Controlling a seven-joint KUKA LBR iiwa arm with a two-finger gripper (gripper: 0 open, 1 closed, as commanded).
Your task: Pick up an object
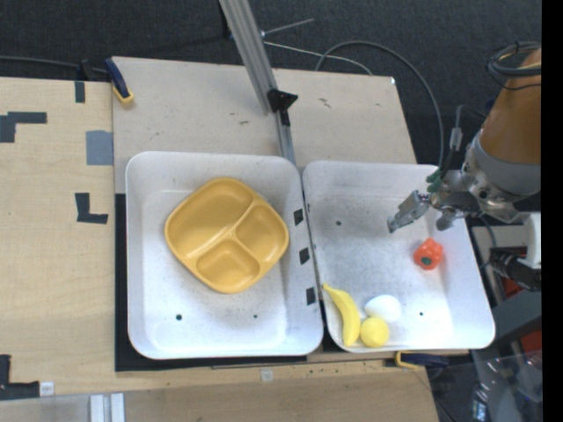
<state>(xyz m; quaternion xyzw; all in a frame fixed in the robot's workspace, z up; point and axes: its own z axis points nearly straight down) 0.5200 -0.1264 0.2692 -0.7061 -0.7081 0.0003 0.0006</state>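
Observation:
In the right bin [352,200], a small orange-red fruit with a green tip [428,254] lies near the right wall. A banana [345,313], a white egg-shaped object [383,306] and a yellow lemon [374,331] cluster at the front edge. My gripper [420,224] hangs over the right bin, just above and slightly left of the orange-red fruit. It is open, with nothing between its fingers [404,214].
The left bin [145,306] holds a yellow divided plate [227,234]. A grey metal pole [255,51] slants down to the divider between the bins. The arm's orange band [519,121] rises at the right edge.

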